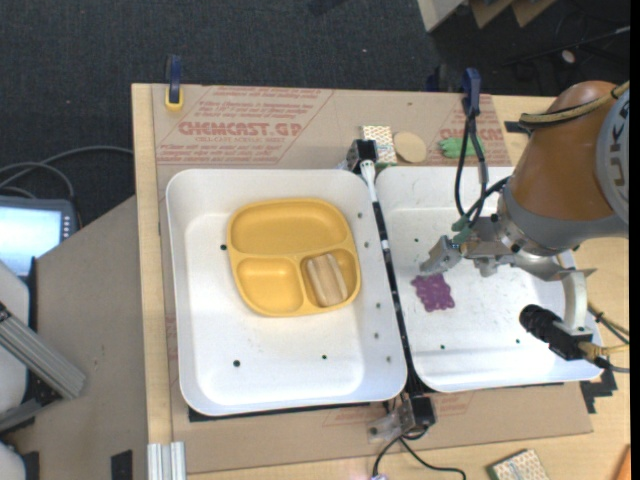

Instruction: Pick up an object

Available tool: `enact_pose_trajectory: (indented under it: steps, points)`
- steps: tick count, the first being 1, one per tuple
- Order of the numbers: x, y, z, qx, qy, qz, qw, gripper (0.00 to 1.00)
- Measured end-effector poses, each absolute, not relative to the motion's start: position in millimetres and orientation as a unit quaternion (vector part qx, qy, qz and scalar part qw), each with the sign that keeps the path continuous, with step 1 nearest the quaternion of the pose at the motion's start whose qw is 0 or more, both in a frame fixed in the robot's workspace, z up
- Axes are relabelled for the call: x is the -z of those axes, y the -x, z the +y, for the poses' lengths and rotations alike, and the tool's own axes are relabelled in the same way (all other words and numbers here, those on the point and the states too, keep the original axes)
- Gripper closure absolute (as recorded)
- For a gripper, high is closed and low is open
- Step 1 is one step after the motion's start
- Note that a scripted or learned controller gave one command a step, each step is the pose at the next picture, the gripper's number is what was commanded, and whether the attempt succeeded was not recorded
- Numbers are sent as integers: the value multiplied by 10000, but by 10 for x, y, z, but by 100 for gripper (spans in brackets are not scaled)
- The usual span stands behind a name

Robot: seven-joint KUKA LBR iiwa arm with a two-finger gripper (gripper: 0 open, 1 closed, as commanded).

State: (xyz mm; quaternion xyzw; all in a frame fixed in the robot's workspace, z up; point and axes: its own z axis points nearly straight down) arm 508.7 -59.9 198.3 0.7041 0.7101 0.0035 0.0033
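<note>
Sitting near the middle of the left bin (200, 298), a yellow divided plate (292, 255) carries a tan block (323, 278) in its lower-right compartment. In the right bin (480, 353), a purple toy (434, 292) lies toward the left edge, just below the gripper (440, 259); its fingers' state cannot be told.

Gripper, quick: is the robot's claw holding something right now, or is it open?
Gripper: over the right bin, just above the purple object; nothing shows between its tips, but open or shut cannot be told.
</note>
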Motion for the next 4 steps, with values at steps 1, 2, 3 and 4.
enact_pose_trajectory:
  steps: [1, 2, 3, 4]
  points:
    - [-800, -4773, -948, 11, -7087, 7055, -19, 0]
    - [-1898, -4873, -555, -28, -7054, 7088, 32, 0]
    - [-1364, -4773, -969, 22, -7089, 7053, -25, 0]
    - [-817, -5216, -914, -3, -7064, 7078, 15, 0]
